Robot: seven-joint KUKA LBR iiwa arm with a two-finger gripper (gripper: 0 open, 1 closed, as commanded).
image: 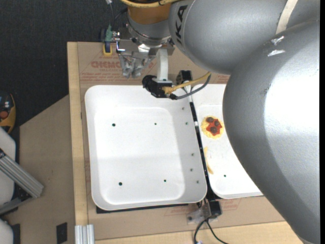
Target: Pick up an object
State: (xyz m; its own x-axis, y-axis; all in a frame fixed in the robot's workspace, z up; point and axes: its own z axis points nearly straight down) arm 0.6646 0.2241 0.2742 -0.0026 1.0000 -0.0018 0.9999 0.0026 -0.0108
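Observation:
A small round toy pizza (pixel 212 126), yellow with red and dark toppings, lies in the right bin (pixel 231 187) near its left wall. A thin yellow strip (pixel 208 166) lies further forward along the same wall. My gripper (pixel 133 68) hangs over the cardboard bench just behind the back rim of the left bin (pixel 91 136), far to the left of the pizza. The grey arm covers most of the right bin.
The left bin's floor shows a few dark dots. A black connector and cables (pixel 162 88) hang beside the gripper over the left bin's back edge. Another cable plug (pixel 210 208) sits at the bench's front edge. A metal rail (pixel 20 174) lies at far left.

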